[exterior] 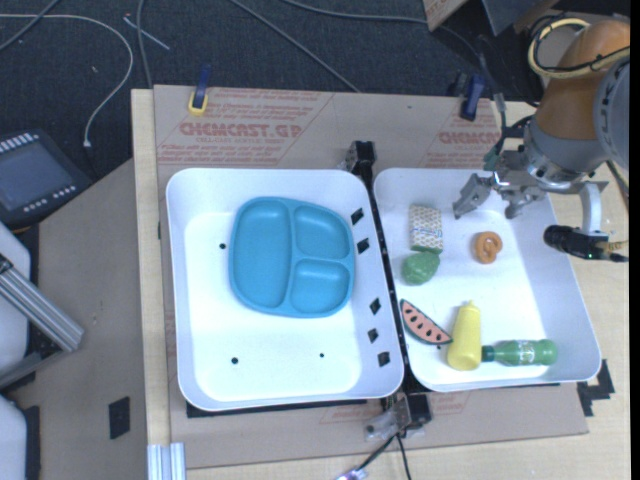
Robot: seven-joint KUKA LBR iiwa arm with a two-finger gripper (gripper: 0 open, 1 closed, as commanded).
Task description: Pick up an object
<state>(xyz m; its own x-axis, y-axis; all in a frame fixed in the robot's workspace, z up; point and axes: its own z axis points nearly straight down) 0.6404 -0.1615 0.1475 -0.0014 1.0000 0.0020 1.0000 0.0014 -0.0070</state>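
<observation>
End effector [497, 196] hovers with fingers spread and nothing held, so the reach is likely still underway. Nearest in the right bin [570, 278] lie a yellow bottle [464, 337], green bottle [522, 352] and watermelon slice [424, 324]; farther, the orange piece [487, 247], just beside the end effector, seems the likeliest target, needing a short descent.

The arm [585, 73] is reaching in from the upper right of the frame, its orange band showing near the top right corner and the grey wrist sitting just below it. The gripper [497, 196] is hanging at the upper right of the frame, left of and below the wrist, pointing down and toward the left. Its grey fingers [472, 197] are spreading apart, with nothing showing between them.
</observation>
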